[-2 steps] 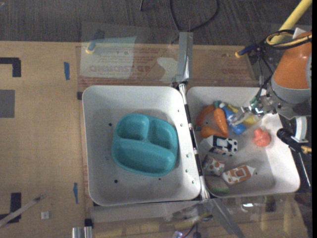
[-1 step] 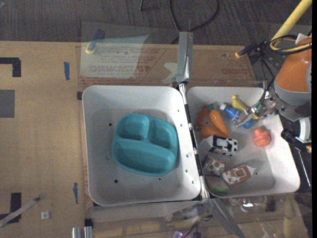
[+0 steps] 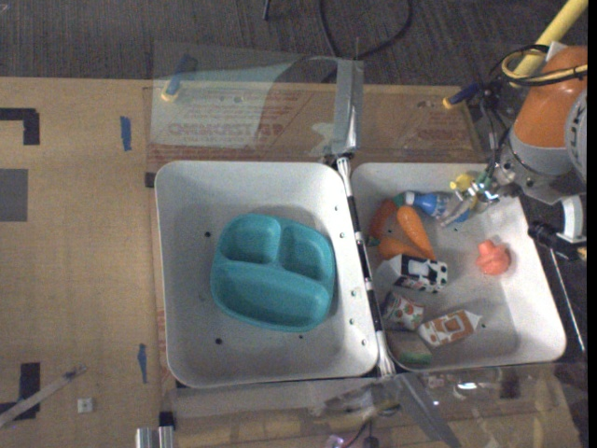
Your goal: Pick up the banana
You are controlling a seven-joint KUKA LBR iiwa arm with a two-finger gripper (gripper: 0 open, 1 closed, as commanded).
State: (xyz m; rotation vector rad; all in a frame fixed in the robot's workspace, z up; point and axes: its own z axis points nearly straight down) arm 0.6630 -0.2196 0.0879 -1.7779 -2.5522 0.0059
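Note:
The gripper (image 3: pixel 479 192) hangs low over the back right corner of the right bin (image 3: pixel 541 329), under the arm's orange band (image 3: pixel 550 124). A small yellow shape (image 3: pixel 463 183), possibly the banana, shows right at the gripper's left side. It is mostly hidden by the gripper, and I cannot tell whether it is held. A blue bottle (image 3: pixel 425 202) lies just left of it.
The right bin also holds an orange carrot (image 3: pixel 416 232), a black-and-white toy (image 3: pixel 424 272), two small cartons (image 3: pixel 450 328), and a pink-orange toy (image 3: pixel 492 258). A teal divided plate (image 3: pixel 273 271) lies in the left bin (image 3: pixel 177 213). A clear plastic sheet (image 3: pixel 242 110) lies behind the bins.

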